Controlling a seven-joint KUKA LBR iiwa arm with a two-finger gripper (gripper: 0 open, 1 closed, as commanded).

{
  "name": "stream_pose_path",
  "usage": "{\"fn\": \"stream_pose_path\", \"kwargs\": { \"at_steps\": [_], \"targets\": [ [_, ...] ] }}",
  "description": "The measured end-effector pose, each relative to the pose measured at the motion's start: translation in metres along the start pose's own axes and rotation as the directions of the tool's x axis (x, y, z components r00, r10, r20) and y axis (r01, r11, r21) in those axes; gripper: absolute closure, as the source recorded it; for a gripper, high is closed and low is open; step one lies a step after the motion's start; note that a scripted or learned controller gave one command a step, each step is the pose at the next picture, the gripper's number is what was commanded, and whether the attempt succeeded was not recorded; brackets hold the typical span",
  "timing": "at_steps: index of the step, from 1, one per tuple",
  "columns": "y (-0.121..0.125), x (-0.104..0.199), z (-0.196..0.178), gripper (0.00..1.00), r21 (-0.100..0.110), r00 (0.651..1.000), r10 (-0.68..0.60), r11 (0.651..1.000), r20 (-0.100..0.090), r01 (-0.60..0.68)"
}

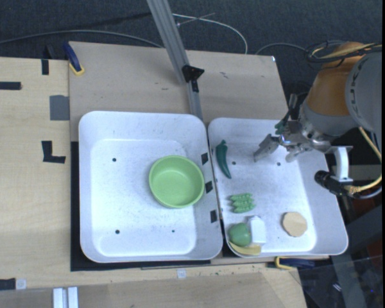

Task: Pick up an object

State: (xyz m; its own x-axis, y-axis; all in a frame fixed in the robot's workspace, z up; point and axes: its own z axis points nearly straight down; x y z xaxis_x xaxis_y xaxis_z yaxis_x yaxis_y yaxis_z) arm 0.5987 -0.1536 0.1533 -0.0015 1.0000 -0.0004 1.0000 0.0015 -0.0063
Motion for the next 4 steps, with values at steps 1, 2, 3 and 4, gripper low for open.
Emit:
{"fn": "stream_pose_path", "kwargs": {
  "at_steps": [1,2,3,4],
  "targets": [
    [-0.008,-0.002,0.047,0.0,0.0,1.0,0.0,1.0,0.0,0.0],
    [-0.007,-0.001,0.035,1.0,-0.003,1.0,-0.001,1.0,-0.001,0.001],
    [-0.01,0.007,-0.024,1.0,-0.01,1.0,-0.001,1.0,0.0,0.001],
    [-0.009,0.008,-0.059,1.0,-0.009,1.0,0.0,1.0,0.0,0.0]
  ]
}}
